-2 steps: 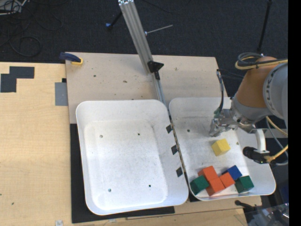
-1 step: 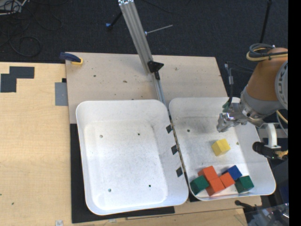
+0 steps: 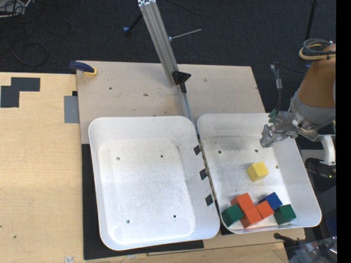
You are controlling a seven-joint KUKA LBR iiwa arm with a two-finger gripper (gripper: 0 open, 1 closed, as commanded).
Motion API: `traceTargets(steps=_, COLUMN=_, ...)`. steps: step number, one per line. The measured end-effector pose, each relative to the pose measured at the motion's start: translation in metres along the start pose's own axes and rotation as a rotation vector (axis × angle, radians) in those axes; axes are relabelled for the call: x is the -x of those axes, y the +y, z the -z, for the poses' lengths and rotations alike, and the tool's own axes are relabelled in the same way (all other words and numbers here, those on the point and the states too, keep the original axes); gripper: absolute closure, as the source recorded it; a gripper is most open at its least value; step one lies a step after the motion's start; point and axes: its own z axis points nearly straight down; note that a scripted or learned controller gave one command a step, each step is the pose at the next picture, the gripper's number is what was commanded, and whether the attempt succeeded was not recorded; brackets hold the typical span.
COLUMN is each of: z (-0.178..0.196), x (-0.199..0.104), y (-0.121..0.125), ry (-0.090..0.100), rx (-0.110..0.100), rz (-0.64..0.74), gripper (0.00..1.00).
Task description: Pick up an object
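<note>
— Where's the hand point(image 3: 267, 137) right now?

— Right side of the frame, over the upper right part of the right bin point(image 3: 230, 130). The grey arm point(image 3: 315, 95) comes in from the right edge and the hand sits at its lower left end, above bare white floor.

— Wide or narrow?

— I can't tell from here; it's a small grey shape and the tips blur together. Nothing shows between them.

— And the blocks?

— All in the right bin. A yellow block point(image 3: 257, 171) lies alone near the middle, below and a little left of the hand, apart from it. The rest huddle in the lower right corner: a green block point(image 3: 232, 214) at the left, an orange block point(image 3: 245, 204) touching it, another orange one point(image 3: 264, 209) beside that, a blue block point(image 3: 273, 200) just above, and a second green block point(image 3: 284, 214) at the far right.

— The left bin point(image 3: 109, 133)?

— White, beside the right one, lower centre of the frame. Both sit on the desk point(image 3: 131, 92). A silver rail point(image 3: 160, 37) slants up from between the bins toward the top centre, and a small blue and yellow clamp point(image 3: 83, 67) lies at the desk's upper left corner.
</note>
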Motion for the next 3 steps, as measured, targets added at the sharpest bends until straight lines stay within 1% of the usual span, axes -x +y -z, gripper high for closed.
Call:
traceTargets(steps=1, z=0.031, x=0.001, y=0.000, ry=0.000, rx=-0.001, rz=0.005, gripper=1.00)
traceTargets(steps=2, z=0.023, x=-0.051, y=0.001, ry=0.003, rx=-0.006, rz=0.009, gripper=1.00)
traceTargets(steps=3, z=0.035, x=-0.105, y=0.008, ry=0.003, rx=-0.003, rz=0.009, gripper=1.00)
